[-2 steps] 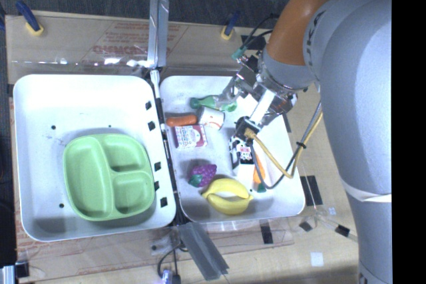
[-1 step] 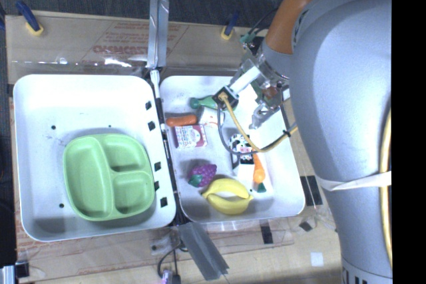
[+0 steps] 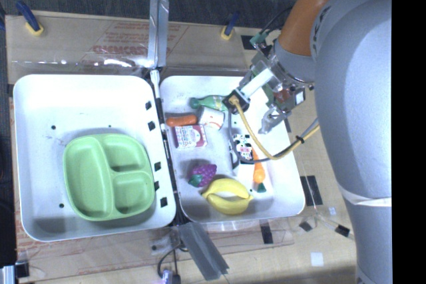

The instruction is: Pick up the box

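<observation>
A small dark red box [image 3: 190, 136] lies flat in the right bin [image 3: 289, 189], near its left wall. My gripper [image 3: 255, 108] hangs over the upper right part of that bin, to the right of the box and above it, clearly apart from it. A yellow cable loops down from the gripper across the bin. Nothing is visibly held.
Around the box lie an orange sausage-shaped toy [image 3: 181, 120], a green item [image 3: 208, 102], a white piece [image 3: 213, 118], purple grapes [image 3: 202, 173], a banana [image 3: 227, 195], a carrot [image 3: 259, 173] and a black-and-white carton [image 3: 243, 145]. The left bin [image 3: 33, 103] holds a green divided plate [image 3: 110, 176].
</observation>
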{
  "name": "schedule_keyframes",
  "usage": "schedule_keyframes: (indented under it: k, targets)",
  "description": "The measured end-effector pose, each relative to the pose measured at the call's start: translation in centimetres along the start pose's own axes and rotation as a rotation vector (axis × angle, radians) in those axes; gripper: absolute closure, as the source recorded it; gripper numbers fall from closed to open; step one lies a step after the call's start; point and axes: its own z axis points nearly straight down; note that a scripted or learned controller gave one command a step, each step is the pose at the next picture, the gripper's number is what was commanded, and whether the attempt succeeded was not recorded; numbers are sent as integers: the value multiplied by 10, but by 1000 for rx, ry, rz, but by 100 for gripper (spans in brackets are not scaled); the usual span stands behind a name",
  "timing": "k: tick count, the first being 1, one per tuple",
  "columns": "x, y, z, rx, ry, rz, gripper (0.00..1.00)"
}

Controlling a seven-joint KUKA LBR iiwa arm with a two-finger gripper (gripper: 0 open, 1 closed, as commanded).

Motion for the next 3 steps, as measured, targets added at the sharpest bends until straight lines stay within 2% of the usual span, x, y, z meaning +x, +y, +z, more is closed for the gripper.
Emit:
schedule_keyframes:
  k: [1,2,3]
  targets:
    - [-11,35,-56,-1,-1,248,0]
    - [15,-66,48,3,-7,183,0]
    - [-37,16,25,0,-3,117,0]
